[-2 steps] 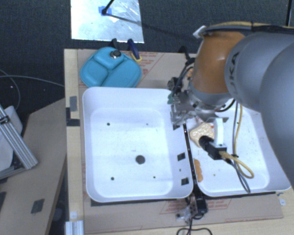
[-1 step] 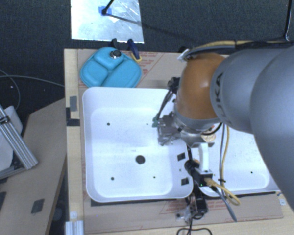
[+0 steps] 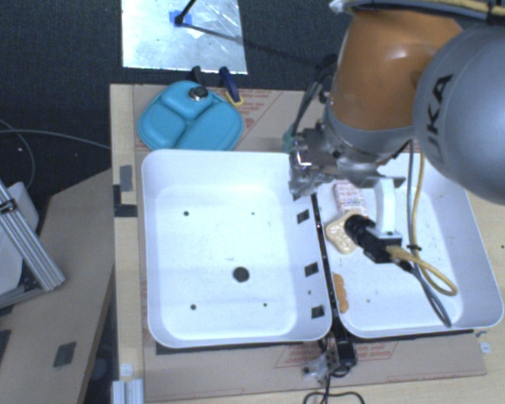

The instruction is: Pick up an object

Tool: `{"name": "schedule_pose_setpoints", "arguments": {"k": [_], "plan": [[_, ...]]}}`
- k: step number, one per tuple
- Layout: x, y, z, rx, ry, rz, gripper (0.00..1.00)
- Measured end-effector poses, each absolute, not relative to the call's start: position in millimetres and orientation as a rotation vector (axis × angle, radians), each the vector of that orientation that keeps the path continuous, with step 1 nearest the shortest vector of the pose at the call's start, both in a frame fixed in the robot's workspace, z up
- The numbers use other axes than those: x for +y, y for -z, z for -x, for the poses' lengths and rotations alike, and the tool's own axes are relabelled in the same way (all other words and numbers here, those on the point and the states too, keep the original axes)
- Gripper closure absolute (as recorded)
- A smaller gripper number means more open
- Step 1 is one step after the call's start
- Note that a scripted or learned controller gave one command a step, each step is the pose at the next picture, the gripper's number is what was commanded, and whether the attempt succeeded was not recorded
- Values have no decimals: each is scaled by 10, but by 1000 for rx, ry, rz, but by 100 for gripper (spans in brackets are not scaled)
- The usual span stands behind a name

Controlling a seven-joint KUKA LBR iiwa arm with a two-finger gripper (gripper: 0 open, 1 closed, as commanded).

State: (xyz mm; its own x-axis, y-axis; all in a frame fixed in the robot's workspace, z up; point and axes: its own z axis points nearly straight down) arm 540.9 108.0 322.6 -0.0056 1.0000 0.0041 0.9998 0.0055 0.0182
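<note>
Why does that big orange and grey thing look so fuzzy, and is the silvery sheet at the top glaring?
Camera view: the arm looms large and soft-edged, probably because it is nearer the lens than the bench; the silvery sheet throws back patchy glare; the left bin is evenly lit and sharp, its small dark specks crisp.

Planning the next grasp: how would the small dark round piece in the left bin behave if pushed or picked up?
The small dark round piece looks flat against the left white bin, so it is probably hard to pinch. Being small, it is likely light and may slide when nudged.
</note>
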Motion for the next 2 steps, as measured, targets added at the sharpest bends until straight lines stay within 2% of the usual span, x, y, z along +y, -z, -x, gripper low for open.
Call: {"name": "schedule_pose_setpoints", "arguments": {"k": [1, 2], "plan": [[807, -4659, -4949, 2219, -28, -2210, 100], [1000, -4543, -4867, 2227, -5, -2214, 100]]}}
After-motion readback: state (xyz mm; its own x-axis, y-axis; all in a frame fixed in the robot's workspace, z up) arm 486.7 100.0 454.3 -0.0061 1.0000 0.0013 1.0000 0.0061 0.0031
